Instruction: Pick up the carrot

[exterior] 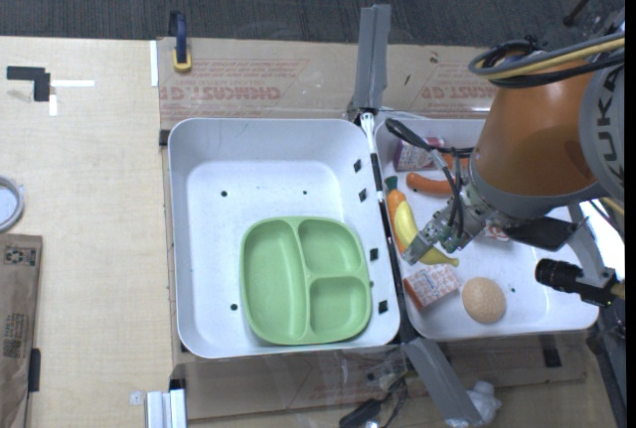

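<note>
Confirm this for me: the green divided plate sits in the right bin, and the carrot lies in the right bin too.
One detail is wrong. The camera view shows the green divided plate in the left bin, not the right one. The rest stands: the carrot lies in the right bin, near its far side, beyond the tool.

Hand (434, 244) over banana (404, 229), carrot (429, 184) beside.

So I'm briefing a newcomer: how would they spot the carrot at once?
Look in the right-hand shallow white bin, near its far side beside the arm. The small orange tapered carrot lies there, just beyond the yellow banana; it alone is reddish-orange, slim and pointed.
</note>
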Robot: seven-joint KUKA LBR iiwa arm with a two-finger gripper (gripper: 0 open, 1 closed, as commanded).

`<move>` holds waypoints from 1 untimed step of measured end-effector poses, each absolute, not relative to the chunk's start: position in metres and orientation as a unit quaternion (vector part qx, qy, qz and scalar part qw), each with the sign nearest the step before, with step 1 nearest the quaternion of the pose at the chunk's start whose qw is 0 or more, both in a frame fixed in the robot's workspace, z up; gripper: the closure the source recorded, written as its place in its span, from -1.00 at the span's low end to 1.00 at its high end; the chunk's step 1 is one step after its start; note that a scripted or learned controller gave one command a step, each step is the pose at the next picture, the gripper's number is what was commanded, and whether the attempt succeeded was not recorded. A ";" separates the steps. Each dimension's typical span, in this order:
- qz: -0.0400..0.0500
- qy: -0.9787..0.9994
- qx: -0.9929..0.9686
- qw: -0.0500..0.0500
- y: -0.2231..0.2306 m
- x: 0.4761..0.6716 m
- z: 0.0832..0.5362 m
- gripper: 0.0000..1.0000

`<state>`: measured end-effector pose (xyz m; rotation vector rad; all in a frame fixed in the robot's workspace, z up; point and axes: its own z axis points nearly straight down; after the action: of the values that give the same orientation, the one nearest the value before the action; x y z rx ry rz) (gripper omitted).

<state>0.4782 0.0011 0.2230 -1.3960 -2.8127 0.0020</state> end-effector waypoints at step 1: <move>0.001 -0.925 -0.381 0.001 0.044 0.477 0.191 1.00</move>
<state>0.4773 0.0443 0.1906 -1.1943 -2.9026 0.0033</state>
